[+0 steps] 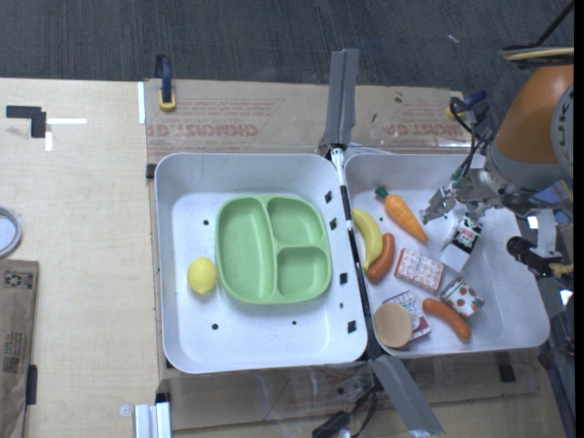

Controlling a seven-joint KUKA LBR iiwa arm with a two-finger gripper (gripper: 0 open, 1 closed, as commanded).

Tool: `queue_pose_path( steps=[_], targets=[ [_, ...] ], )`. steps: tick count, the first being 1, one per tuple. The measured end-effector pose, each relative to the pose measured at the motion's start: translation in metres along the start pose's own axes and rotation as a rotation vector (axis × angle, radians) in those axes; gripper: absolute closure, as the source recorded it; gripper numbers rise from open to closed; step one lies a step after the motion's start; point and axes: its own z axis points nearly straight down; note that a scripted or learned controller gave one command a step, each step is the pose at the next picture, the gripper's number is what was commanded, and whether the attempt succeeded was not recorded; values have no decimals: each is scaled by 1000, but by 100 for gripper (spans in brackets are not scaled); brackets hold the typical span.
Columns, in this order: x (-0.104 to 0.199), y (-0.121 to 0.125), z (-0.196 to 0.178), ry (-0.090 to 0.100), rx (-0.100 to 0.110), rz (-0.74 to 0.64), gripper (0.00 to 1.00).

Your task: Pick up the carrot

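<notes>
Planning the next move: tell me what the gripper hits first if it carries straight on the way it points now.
The gripper points left across the right bin, toward the carrot just ahead of it. The carrot looks like the first thing in that line, though height above it is unclear from this slanted view.

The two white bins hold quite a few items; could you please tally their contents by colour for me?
Green: 1, the divided plate
Yellow: 2, the lemon and the banana
Orange or red-orange: 3, the carrot and two sausages
Tan: 1, the round bun
Printed cartons: 3
Total: 10
</notes>
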Motion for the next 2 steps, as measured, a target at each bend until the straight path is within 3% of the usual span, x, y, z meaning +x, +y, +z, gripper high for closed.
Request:
queue_pose_path(
  steps=[1, 2],
  targets=[
    [52, 2, 29, 8, 13, -291, 0],
    [51, 2, 20, 8, 13, -287, 100]
  ],
)
